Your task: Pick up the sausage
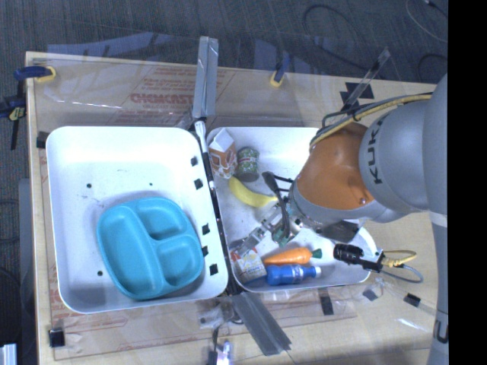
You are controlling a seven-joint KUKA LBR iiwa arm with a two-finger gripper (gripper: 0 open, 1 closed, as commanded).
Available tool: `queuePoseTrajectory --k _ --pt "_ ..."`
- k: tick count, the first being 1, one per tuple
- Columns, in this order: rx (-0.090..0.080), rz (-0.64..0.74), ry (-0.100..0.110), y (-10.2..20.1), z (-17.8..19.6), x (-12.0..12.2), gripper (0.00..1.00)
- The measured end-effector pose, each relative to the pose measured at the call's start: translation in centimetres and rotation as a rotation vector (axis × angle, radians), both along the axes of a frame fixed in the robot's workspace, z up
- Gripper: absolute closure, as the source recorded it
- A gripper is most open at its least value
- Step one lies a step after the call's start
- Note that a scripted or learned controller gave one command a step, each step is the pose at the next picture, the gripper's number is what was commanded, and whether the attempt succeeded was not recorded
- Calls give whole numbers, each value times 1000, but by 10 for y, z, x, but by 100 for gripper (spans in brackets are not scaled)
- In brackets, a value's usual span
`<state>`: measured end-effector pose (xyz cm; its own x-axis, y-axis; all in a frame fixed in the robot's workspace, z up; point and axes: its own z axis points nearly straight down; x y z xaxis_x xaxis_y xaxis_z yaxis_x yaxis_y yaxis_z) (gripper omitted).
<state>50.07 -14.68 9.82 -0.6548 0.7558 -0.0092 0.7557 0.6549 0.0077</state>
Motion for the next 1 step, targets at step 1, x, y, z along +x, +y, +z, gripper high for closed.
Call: queuePoseTrajectory --k 1 --pt "-16 5 -13 26 1 -18 0"
